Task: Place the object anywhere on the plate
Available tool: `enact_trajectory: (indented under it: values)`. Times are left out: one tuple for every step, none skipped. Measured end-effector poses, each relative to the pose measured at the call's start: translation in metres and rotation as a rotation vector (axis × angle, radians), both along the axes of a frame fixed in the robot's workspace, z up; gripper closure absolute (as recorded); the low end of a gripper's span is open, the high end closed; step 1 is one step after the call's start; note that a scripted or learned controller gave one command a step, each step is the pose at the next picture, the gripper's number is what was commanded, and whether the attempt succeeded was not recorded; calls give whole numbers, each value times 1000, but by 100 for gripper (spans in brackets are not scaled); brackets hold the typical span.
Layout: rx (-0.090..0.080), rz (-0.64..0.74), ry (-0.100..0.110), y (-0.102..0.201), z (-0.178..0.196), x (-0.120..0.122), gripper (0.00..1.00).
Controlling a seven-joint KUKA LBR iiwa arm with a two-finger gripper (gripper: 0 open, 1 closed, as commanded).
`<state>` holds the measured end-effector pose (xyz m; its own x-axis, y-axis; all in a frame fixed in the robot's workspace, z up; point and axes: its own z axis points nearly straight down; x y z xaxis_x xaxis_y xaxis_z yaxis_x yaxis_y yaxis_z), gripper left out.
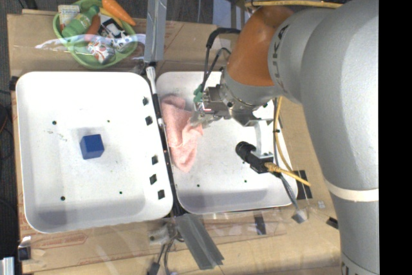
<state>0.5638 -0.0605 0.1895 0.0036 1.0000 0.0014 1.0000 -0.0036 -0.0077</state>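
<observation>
Over the pink cloth (181, 132) in the right bin (219, 199), the gripper (205, 106) is seen; jaw state cannot be told. No plate identified. Grasp should be confirmed before any lift.

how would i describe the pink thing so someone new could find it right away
Start at the two shallow white bins side by side and take the right-hand one, where the grey arm reaches in. Along its left wall lies a crumpled pink cloth, soft and folded. It is the one pink item, unlike the hard blue cube in the left bin.
</observation>
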Motion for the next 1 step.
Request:
enact_trajectory:
  values:
    - [-1,10,-2,1,40,1,100]
